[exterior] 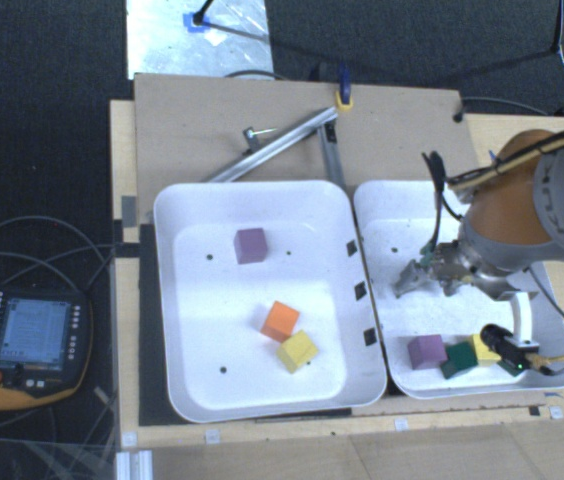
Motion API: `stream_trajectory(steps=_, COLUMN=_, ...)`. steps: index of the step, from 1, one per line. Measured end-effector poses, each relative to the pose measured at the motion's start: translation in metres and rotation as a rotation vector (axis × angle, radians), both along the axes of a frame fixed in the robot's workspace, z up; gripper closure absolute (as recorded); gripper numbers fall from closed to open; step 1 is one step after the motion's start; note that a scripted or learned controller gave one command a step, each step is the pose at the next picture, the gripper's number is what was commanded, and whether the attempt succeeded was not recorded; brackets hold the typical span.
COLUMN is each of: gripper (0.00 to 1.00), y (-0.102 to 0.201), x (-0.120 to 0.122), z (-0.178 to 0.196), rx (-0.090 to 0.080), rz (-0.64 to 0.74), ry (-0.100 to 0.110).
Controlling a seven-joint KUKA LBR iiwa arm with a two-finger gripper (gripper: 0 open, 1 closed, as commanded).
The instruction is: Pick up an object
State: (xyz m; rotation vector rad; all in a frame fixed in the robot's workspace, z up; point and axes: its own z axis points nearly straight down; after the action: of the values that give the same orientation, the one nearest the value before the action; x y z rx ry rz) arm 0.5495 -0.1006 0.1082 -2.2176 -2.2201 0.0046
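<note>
My gripper point(424, 278) hangs over the middle of the right bin point(392, 203), pointing toward that bin's left side. Nothing shows in it. Along the near wall of this bin lie a purple cube point(425, 351), a dark green block point(457, 359) and a yellow block point(483, 347), close together and below-right of the gripper. In the left bin point(177, 268) are a purple cube point(250, 245) at the back, an orange cube point(280, 320) near the middle and a yellow cube point(298, 351) touching it at the front.
A metal rod point(272, 143) lies slanted on the brown board behind the bins. A teach pendant point(27, 343) with cables sits on the floor at the left. The two bins meet at a raised double wall point(360, 288).
</note>
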Motion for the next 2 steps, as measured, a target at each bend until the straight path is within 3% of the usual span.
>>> stream_trajectory(steps=1, gripper=1.00, y=0.000, x=0.002, z=0.014, rx=-0.001, rz=0.003, ry=-0.007)
stream_trajectory(steps=2, gripper=1.00, y=-0.010, x=0.009, z=0.068, rx=-0.003, rz=0.002, ry=-0.012)
